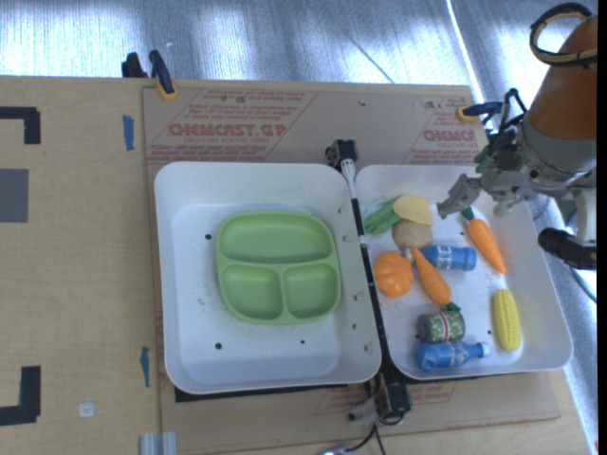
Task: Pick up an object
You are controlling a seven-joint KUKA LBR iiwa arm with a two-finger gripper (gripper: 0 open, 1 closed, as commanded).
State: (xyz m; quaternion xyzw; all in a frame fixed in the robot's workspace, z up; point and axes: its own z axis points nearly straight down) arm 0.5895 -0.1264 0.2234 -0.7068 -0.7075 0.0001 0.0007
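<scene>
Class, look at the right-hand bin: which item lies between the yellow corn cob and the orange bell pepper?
In the camera view, the small orange carrot lies between the yellow corn cob and the orange bell pepper, right beside the pepper; bare white bin floor fills the rest.

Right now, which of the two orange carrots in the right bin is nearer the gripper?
The orange toy carrot by the bin's far right side, just below the gripper; the other carrot lies mid-bin beside the blue bottle.
</scene>
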